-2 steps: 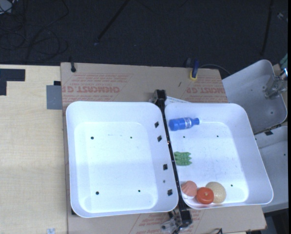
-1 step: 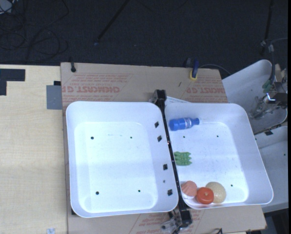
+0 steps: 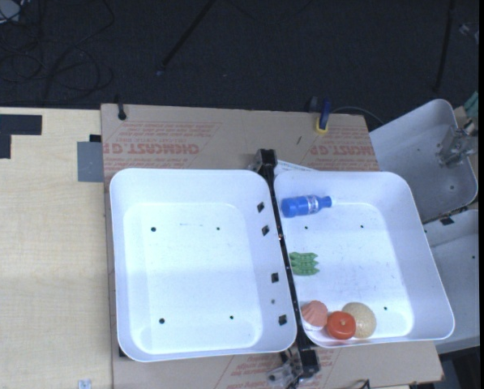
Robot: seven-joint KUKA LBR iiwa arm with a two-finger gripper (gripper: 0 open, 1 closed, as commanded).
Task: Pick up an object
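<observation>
Camera view: in the right bin (image 3: 424, 250), a blue bottle (image 3: 305, 206) lies at the far left, likely light, rigid and slick, best pinched across its body; a green piece (image 3: 304, 263) and three round toys (image 3: 339, 320) sit nearer.

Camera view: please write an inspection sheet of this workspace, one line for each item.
Surface: two white bins side by side on a cardboard sheet; wooden bench at the picture's left.
Job's things: all in the right bin: blue bottle lying near the far wall, green item by the divider, pink piece, red round piece and beige round piece clustered in the near corner.
Clutter: nothing seen in the left bin.
Pincer: cannot tell its state.
Cables: dark cables on the floor behind.
Surroundings: black and grey patches on the bench.
</observation>
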